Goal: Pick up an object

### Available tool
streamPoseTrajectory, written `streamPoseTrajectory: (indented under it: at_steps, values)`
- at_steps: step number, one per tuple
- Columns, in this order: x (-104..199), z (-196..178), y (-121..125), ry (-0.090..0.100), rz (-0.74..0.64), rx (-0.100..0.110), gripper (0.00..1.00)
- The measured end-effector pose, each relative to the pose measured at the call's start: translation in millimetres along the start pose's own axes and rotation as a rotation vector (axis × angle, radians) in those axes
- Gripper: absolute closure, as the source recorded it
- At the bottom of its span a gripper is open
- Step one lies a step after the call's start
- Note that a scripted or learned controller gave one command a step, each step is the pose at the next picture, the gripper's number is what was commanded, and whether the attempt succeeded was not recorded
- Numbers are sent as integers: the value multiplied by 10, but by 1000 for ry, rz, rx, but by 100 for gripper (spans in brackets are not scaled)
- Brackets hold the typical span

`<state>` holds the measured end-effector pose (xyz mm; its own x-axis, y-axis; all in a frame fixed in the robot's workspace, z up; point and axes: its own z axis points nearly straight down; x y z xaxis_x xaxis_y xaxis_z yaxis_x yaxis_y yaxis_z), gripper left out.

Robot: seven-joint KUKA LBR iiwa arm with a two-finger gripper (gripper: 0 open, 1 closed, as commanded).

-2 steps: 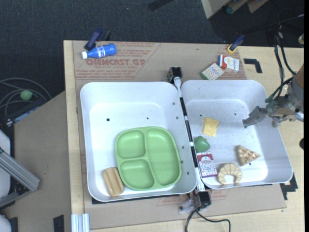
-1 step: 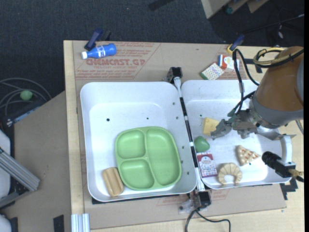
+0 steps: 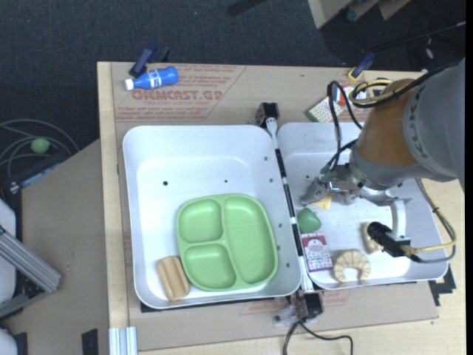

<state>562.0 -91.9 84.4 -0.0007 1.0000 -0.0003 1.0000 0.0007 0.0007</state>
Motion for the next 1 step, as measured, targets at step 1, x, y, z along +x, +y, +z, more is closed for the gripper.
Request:
streamPoseTrajectory:
  at_steps: [1]
  values:
    - [-1,-102,5,-1,1,-2,100]
